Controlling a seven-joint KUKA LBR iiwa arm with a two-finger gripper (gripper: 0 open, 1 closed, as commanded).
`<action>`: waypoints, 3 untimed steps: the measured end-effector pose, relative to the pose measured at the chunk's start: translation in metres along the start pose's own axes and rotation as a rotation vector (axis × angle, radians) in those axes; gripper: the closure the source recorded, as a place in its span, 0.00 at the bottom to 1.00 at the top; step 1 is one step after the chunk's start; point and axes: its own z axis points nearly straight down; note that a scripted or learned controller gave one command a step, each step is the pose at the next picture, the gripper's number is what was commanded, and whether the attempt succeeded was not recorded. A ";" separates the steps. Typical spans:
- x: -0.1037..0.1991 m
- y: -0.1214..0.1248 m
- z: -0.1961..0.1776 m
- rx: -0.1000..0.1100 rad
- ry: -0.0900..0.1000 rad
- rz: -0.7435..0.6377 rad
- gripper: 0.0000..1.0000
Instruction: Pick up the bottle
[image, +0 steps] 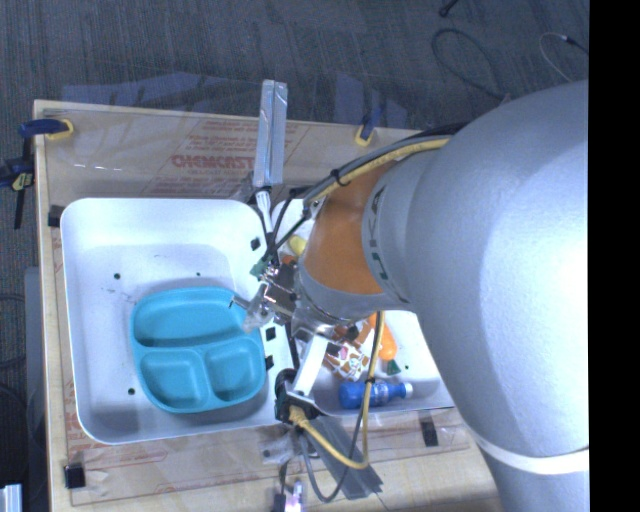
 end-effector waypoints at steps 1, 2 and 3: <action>0.037 -0.023 -0.081 0.003 0.000 0.241 0.00; 0.112 -0.071 0.020 0.005 -0.005 0.087 0.00; 0.121 -0.076 0.072 0.005 -0.004 0.240 0.00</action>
